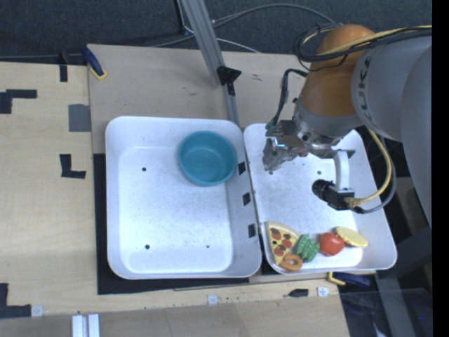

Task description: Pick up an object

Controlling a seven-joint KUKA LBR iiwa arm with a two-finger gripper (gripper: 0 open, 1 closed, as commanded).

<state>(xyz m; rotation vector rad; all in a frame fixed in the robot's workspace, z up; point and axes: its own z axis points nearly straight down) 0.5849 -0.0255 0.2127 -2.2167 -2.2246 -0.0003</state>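
My gripper (276, 156) hangs over the upper left part of the right bin (309, 188), close to the wall it shares with the left bin (126, 209). It is small and dark from here, and I cannot tell whether it is released or clenched; I see nothing in it.

Below it the bin floor is bare. The things I could pick lie well apart from me, in a row along the near edge of this bin: a pizza slice (279, 241), a green piece (306, 246), a tomato (331, 243) and a yellow piece (351, 236), touching or just beside one another. Across the wall, a blue bowl (206, 158) sits in the left bin's upper right corner.

As I judge it, nothing is picked yet; choosing a target, reaching it, closing and lifting all remain.
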